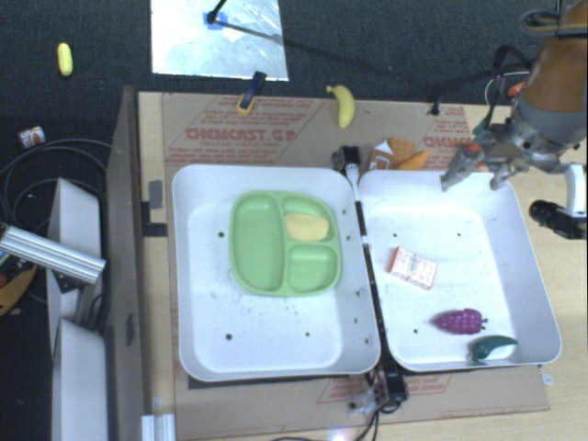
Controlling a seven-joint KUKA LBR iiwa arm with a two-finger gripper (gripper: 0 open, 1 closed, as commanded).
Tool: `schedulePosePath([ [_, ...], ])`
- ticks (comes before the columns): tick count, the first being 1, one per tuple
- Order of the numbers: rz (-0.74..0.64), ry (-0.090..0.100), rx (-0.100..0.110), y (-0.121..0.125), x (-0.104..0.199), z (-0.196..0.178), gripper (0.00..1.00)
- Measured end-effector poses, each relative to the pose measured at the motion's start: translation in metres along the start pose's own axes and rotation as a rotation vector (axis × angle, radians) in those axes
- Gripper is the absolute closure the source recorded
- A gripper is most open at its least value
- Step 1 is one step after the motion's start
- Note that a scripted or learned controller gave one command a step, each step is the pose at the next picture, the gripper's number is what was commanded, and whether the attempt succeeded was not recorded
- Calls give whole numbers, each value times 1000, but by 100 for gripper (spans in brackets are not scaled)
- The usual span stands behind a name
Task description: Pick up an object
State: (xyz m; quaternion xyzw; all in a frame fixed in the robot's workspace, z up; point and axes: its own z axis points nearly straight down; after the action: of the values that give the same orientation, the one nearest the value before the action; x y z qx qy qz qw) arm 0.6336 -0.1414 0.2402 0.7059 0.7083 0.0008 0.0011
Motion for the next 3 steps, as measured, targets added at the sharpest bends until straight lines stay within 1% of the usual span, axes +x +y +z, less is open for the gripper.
schedulePosePath([
  [1, 6, 0, 5, -34, -51, 60, 0],
  [2, 6, 1, 6, -95, -63, 72, 0],
  [3, 5, 1, 4, -150, -57, 63, 0],
])
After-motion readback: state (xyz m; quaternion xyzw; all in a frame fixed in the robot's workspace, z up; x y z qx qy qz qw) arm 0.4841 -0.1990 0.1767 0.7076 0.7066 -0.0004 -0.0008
